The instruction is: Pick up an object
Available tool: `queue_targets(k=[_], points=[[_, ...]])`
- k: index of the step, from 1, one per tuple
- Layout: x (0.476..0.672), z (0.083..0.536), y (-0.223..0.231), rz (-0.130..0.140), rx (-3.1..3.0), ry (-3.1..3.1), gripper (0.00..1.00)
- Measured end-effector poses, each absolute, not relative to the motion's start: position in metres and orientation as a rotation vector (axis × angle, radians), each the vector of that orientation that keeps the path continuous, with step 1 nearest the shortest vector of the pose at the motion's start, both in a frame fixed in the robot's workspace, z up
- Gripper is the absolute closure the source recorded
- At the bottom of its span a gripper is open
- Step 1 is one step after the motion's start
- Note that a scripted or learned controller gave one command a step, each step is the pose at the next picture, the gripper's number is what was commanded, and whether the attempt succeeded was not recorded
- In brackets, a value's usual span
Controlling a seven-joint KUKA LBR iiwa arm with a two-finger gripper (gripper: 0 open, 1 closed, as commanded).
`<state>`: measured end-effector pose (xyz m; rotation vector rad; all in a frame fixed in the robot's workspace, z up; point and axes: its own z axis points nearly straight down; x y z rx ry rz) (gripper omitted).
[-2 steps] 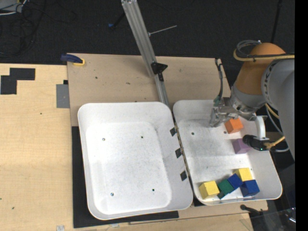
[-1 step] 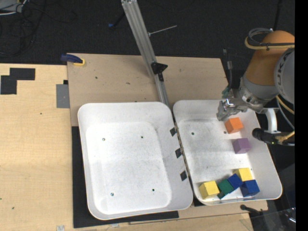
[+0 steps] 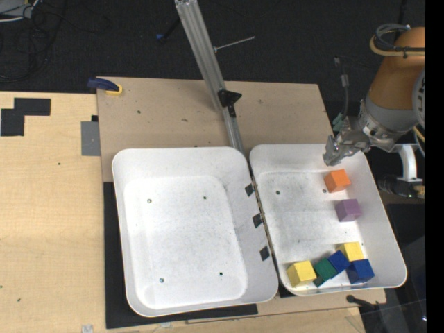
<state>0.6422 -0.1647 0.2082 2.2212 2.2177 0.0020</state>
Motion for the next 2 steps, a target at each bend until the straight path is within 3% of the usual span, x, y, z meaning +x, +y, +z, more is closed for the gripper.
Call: queue_targets(k=[2], points=[[0.644, 0.290, -0.171, 0.002, 2.219, 2.220, 1.00]])
